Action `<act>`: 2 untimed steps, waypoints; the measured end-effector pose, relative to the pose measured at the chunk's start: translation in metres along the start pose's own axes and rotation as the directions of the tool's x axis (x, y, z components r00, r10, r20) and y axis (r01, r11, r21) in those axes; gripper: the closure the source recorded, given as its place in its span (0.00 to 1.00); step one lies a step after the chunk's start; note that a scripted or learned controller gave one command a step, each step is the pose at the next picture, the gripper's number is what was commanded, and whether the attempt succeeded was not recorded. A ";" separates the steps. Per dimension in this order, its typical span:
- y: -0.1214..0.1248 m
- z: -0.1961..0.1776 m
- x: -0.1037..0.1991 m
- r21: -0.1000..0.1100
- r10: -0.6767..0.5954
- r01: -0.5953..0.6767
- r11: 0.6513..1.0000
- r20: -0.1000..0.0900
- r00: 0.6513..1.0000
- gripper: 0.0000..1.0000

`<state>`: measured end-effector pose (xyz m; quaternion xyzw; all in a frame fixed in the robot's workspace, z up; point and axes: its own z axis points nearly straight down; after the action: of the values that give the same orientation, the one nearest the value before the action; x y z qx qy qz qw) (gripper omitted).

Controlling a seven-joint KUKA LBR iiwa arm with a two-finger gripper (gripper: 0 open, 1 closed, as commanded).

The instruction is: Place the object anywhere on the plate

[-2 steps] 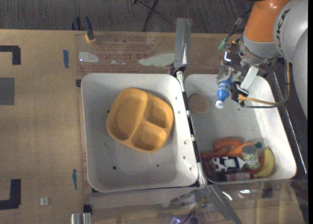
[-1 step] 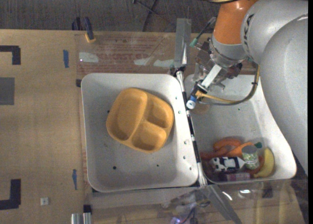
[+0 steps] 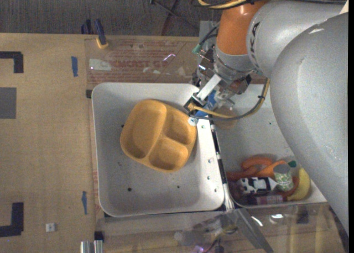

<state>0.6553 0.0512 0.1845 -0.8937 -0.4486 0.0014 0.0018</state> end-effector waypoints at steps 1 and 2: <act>0.000 0.000 0.000 0.000 0.000 0.000 1.000 0.000 1.000 0.00; -0.038 -0.148 -0.071 -0.004 0.294 -0.294 0.956 -0.002 0.956 0.00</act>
<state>0.5834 0.0166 0.3327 -0.9504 -0.3109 0.0003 -0.0001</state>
